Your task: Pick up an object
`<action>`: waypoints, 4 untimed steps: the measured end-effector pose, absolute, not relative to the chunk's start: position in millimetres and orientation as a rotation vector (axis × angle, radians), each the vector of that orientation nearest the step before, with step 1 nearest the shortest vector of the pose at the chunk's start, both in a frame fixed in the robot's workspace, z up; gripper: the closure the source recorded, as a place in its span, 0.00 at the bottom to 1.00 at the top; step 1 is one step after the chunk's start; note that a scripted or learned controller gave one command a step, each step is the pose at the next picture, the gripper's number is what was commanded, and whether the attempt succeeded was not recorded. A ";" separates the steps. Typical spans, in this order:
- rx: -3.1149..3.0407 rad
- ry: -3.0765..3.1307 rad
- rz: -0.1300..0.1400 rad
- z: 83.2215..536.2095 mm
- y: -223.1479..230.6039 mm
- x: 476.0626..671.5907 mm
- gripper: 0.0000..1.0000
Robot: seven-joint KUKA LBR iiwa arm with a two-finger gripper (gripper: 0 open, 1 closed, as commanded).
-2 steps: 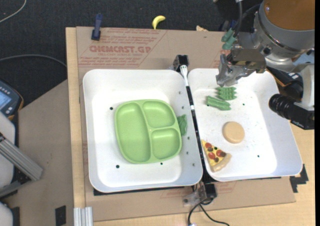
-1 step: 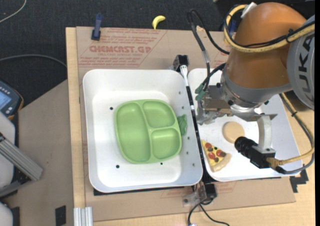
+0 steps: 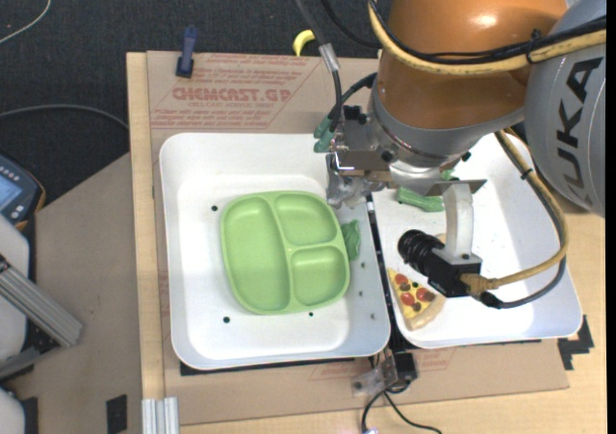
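A light green divided plate (image 3: 284, 252) lies in the left bin (image 3: 192, 182). A small darker green piece (image 3: 352, 238) rests against the plate's right rim, next to the wall between the bins. My gripper (image 3: 344, 193) hangs low over that wall, just above the plate's upper right corner and the green piece. In the right bin (image 3: 539, 297), a toy pizza slice (image 3: 416, 299) lies near the front left corner. The wrist partly covers another green object (image 3: 422, 199) there.
The bulky orange and grey wrist (image 3: 462, 47) covers the back of the right bin. Both bins sit on a cardboard sheet (image 3: 241, 86) bearing a blue clip (image 3: 186, 51) at its back left edge. Cables trail across the dark floor.
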State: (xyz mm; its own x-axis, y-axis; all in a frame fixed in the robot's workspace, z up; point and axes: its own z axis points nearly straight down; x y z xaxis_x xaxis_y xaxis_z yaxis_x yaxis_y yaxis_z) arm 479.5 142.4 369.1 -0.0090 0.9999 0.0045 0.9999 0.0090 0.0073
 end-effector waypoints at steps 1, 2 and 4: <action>2.232 2.223 -0.026 217.4 115.4 476.0 1.00; 2.207 2.231 0.028 366.1 202.2 479.9 1.00; 2.217 2.224 0.006 378.8 197.8 479.7 1.00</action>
State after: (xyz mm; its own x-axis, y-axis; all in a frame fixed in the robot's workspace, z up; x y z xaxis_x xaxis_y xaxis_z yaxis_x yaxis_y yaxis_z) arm 479.7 197.8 378.8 -0.0032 1.0000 0.0014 1.0000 0.0032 0.0039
